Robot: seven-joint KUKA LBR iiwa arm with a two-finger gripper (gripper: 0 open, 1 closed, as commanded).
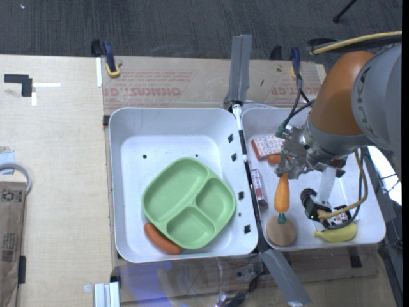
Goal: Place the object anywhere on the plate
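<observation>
arm (377, 88): grey rounded casing | orange band above wrist | black cables alongside wrist

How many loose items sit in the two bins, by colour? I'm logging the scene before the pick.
Green: 1, the divided plate
Orange: 2, the sausage and the carrot
Yellow: 1, the banana
Tan: 1, the round disc
Red and white: 1, the packet
Total: 6

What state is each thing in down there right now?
Green plate: flat in the left bin, nothing on it.
Sausage: lying beside the plate's lower edge.
Carrot: hanging upright under the tool, over the right bin.
Banana: lying in the right bin.
</observation>
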